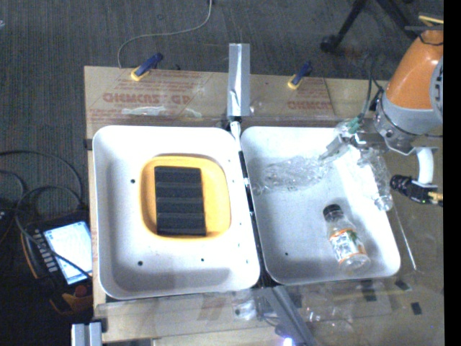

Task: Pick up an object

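While the small clear bottle (342, 239) lies on its side in the lower right part of the right bin (288, 258), the pincer (360, 146) hangs over that bin's upper right corner, well apart from the bottle and above it in the view; nothing sits between its fingers, and whether they are spread or closed cannot be told from this angle. The bottle's long axis runs at a slight slant, its dark cap toward the upper left and its base toward the lower right corner of the bin; an orange and white label wraps its middle. Up and to the left of the bottle, a crumpled piece of clear plastic (292, 171) lies on the bin floor, nearer the pincer than the bottle is; a clear strip seems to stretch from it toward the pincer. Beside it, the left bin (115, 251) holds a yellow tray (220, 193) with a black ribbed block (180, 200) lying in it. Both bins rest on the counter (144, 96), where two blue and yellow clamps (146, 65) grip the far edge.
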Available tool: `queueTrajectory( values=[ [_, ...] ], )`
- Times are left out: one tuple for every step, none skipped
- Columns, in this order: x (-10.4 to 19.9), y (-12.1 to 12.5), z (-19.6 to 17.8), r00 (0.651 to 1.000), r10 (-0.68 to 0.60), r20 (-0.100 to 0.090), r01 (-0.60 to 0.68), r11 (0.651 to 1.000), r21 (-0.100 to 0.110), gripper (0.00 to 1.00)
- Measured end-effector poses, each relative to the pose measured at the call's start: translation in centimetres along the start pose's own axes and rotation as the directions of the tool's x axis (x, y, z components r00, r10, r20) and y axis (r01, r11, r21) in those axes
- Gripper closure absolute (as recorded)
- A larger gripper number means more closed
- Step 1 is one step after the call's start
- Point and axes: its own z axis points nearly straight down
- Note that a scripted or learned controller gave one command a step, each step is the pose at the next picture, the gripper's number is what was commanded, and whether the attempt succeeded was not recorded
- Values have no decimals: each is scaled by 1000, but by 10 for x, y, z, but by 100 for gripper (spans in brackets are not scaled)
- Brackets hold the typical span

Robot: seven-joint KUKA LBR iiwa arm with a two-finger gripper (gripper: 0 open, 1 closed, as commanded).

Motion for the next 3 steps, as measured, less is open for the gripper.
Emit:
queueTrajectory(
  values=[
    [-25,-30,101,985,-170,-2,170,985,-7,0],
    [-27,-84,101,981,-192,9,193,981,-35,0],
    [-26,-83,92,981,-194,9,194,980,-37,100]
  ],
)
